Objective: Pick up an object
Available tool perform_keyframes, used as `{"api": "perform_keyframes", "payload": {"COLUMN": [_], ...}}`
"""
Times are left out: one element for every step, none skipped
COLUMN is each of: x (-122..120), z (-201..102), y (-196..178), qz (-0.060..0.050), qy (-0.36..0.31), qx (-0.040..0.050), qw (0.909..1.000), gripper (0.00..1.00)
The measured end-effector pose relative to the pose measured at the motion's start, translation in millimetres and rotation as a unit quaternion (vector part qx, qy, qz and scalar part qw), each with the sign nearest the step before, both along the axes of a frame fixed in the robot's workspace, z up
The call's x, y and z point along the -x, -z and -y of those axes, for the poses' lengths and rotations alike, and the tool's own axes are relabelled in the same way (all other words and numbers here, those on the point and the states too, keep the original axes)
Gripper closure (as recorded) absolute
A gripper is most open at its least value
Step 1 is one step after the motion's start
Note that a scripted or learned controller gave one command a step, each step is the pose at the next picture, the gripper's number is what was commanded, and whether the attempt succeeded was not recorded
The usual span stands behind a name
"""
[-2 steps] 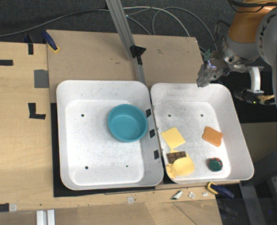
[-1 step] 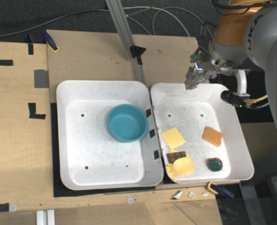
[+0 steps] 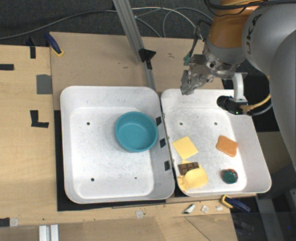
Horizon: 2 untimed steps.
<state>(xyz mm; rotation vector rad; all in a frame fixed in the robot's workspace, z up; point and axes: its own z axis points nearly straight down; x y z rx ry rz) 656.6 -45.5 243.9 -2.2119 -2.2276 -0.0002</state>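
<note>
The teal bowl (image 3: 135, 130), the largest object on offer, is sitting alone in the left bin (image 3: 78, 185), right of its middle. In the right bin (image 3: 208, 109) a yellow square slab (image 3: 185, 147), a yellow lump (image 3: 194, 178), an orange block (image 3: 227, 145) and a small green ball (image 3: 230, 175) are lying in the lower half. The gripper (image 3: 190, 84) is hovering over that bin's upper rim, carrying nothing; its spread cannot be told. Risks, as I judge them: it is standing well apart from every item, so descending here would likely be closing on bare bin floor or striking the rim. The thin slab may be slipping under fingertips; the ball may be rolling away.
</note>
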Motion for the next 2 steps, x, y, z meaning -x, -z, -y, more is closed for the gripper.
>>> {"api": "perform_keyframes", "payload": {"x": [4.6, 8.1], "z": [-60.2, -116.3], "y": [-4.3, -6.8], "qz": [0.0, 0.0], "qy": [0.0, 0.0], "qx": [-0.0001, 0.0002], "qw": [1.0, 1.0], "gripper": [1.0, 1.0]}}
